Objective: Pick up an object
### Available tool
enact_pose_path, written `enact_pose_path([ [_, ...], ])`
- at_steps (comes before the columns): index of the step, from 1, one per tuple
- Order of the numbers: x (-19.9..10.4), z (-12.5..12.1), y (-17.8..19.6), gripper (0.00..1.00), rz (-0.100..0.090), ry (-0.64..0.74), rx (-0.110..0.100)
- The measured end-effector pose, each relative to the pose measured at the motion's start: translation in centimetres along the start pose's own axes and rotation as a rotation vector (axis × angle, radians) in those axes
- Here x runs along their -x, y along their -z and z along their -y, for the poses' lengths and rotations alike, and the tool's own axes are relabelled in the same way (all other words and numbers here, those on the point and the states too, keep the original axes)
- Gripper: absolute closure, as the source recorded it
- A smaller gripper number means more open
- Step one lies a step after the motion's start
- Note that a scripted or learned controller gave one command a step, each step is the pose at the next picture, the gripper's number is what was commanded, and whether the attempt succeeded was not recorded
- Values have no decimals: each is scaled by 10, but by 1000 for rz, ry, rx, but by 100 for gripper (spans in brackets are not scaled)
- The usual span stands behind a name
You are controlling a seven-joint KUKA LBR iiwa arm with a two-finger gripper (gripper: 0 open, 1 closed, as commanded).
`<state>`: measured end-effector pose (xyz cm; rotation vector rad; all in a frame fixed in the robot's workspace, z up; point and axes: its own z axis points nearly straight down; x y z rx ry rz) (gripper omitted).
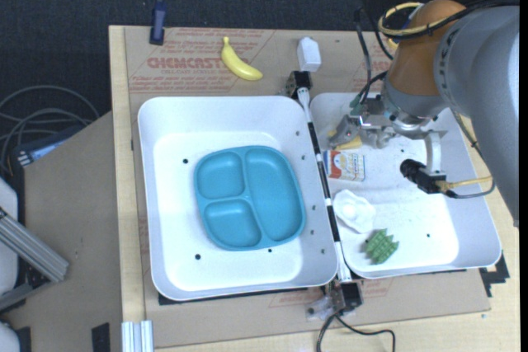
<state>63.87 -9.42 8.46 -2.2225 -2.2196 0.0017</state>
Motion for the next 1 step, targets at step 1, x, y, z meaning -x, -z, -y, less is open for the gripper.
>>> enact_pose_path([
  [1, 13, -28, 1, 0, 0, 2, 2],
])
